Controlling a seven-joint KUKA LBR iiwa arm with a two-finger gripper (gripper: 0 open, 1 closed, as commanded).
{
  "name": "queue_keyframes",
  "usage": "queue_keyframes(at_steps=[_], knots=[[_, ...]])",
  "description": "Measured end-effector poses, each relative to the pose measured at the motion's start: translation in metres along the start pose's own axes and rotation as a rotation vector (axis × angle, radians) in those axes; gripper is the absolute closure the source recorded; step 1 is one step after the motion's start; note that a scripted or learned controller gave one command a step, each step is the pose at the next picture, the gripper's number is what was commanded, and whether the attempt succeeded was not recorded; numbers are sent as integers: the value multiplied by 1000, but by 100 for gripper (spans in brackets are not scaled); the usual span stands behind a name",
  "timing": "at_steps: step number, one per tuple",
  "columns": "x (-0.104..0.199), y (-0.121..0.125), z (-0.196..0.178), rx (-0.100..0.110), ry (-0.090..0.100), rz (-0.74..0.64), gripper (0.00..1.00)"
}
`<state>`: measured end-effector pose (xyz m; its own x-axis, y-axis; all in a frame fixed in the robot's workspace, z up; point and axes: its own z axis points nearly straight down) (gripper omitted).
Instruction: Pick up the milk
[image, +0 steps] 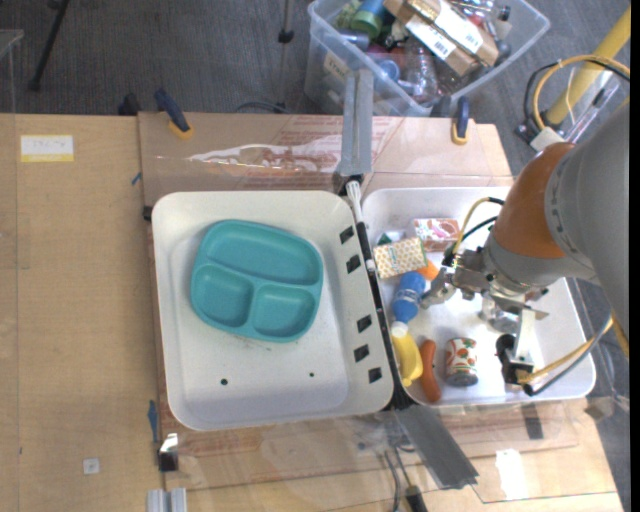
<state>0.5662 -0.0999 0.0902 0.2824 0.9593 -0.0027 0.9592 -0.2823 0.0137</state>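
The milk (399, 256) — a small carton — lies at the right bin's (575, 310) upper left, not yet lifted. The gripper (455, 283) hangs low nearby, just right of it; its grasp cannot be told, so the pick remains.

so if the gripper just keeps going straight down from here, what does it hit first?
Probably the bare floor of the right bin, near the small can. The gripper seems to hang over a gap between items, but depth is unclear from this slanted view, so it might clip the can.
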Motion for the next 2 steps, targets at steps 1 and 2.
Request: queue_keyframes(at_steps=[1, 2], knots=[[-3, 83, 1, 9, 2, -43, 0], [-81, 39, -1, 3, 4, -45, 0]])
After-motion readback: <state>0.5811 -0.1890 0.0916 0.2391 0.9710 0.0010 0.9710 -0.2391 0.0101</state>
